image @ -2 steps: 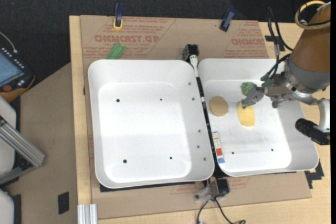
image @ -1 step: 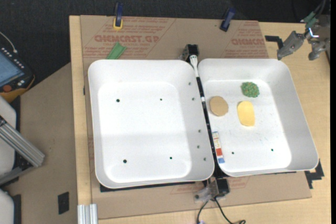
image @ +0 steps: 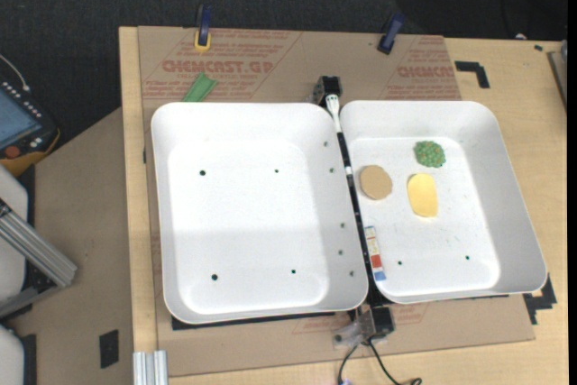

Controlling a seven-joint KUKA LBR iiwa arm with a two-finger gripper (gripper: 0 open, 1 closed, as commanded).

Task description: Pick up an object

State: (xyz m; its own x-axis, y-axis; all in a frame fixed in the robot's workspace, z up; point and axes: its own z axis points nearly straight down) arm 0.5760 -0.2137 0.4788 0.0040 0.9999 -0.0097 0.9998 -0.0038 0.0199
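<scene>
White plastic makes up both bins, which sit side by side on a brown cardboard sheet [image: 270, 50] that covers the tabletop [image: 108, 194]. The left bin [image: 180, 284] shows a bare floor marked with a few small dark dots. The right bin [image: 478, 131] holds three small things, all in its upper left part. A green ball [image: 430, 154] with a rough, bumpy surface lies farthest back. Just in front of it lies a yellow piece [image: 423, 195], oval and smooth. A tan disc [image: 376, 183] lies flat just beside the yellow piece, on its left, near the bin's inner wall; the two are close but apart. A black strip [image: 345, 167] runs along the seam between the bins, with a small red and white label [image: 373, 250] on it toward the front. Two blue clamps [image: 204, 30] grip the sheet's far edge, and a green tag [image: 197, 87] lies on the sheet behind the left bin. The state of the jaws I cannot tell.
</scene>
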